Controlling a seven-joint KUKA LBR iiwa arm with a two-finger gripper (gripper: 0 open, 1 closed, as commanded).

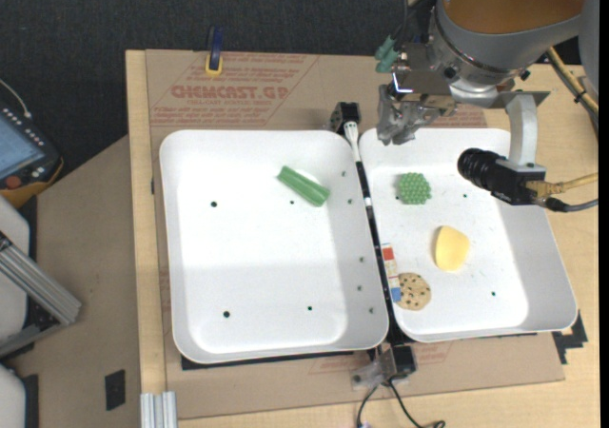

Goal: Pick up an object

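The divider (366,217), the seam where the two white bins met, served as the landmark. Far to the left of it, beyond the board, a blue-screened device (21,145) sat at the edge of the view. Nearer, up and left of the divider, a small blue and yellow clamp (215,52) gripped the far edge of the brown board (238,84). The left bin (190,255) lay directly left of the divider, and in it a green block (303,185) rested tilted, near the divider's far end and just apart from it. Touching the divider's near stretch on its right side lay a narrow strip with red and blue marks (389,269), and a brown speckled cookie (413,291) sat just beside that. The right bin (533,274) held these, plus a bumpy green ball (413,188) a little right of the divider's far half and a yellow piece (452,248) further right, between ball and cookie. The gripper (396,126) hung over the right bin's far rim, just right of the divider's far end and above the ball; whether its fingers were apart or together I could not tell, and nothing was seen between them. A black camera (495,174) jutted from the arm, right of the ball
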